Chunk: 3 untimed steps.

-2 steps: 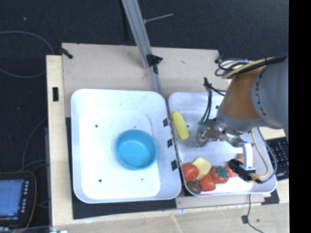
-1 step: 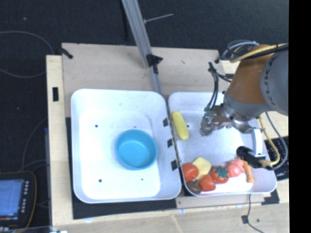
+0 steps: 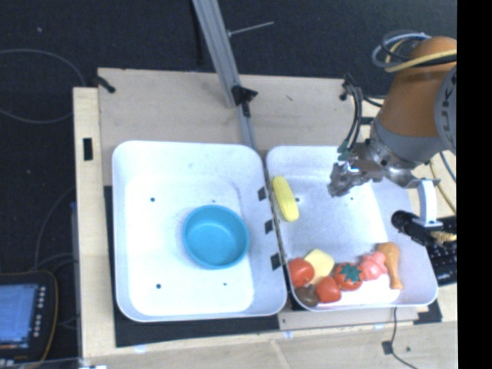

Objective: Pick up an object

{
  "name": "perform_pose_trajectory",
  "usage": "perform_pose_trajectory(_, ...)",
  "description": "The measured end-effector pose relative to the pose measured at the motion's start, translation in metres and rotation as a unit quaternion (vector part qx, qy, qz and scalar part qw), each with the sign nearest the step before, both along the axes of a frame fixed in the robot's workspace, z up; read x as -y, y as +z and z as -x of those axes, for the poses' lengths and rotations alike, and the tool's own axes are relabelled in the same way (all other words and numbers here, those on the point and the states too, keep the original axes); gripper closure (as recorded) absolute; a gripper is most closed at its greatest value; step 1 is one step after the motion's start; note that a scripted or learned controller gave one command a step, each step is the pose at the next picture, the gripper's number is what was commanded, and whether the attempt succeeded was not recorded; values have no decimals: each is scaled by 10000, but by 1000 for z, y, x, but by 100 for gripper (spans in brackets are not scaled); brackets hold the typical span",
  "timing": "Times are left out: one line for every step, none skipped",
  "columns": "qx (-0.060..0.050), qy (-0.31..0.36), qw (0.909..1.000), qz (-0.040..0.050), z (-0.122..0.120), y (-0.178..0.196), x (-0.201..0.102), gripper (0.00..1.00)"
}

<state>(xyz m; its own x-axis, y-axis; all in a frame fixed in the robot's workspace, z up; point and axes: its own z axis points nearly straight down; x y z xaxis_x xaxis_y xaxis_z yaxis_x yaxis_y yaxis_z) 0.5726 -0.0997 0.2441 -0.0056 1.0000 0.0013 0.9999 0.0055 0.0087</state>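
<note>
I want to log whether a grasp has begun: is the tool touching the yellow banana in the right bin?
Apart. The camera view shows bare white bin floor between the tool and the yellow banana.

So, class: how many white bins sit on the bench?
2. The left bin holds a blue bowl; the right bin holds toy food, with the gripper above its upper part.

two white bins [image 3: 138, 206], the one at nine o'clock holding a blue bowl [image 3: 216, 237]; a yellow banana [image 3: 285, 198], red tomatoes [image 3: 301, 271], an orange-banded grey arm [image 3: 415, 106].
</note>
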Motion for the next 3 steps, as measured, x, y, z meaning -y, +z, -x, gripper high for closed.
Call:
perform_pose_trajectory(-25, 20, 10000, 3, -1, 16, 1, 100)
perform_pose_trajectory(-57, 13, 10000, -2, -4, 1, -54, 100)
perform_pose_trajectory(-78, 18, 10000, -8, -8, -7, -115, 100)
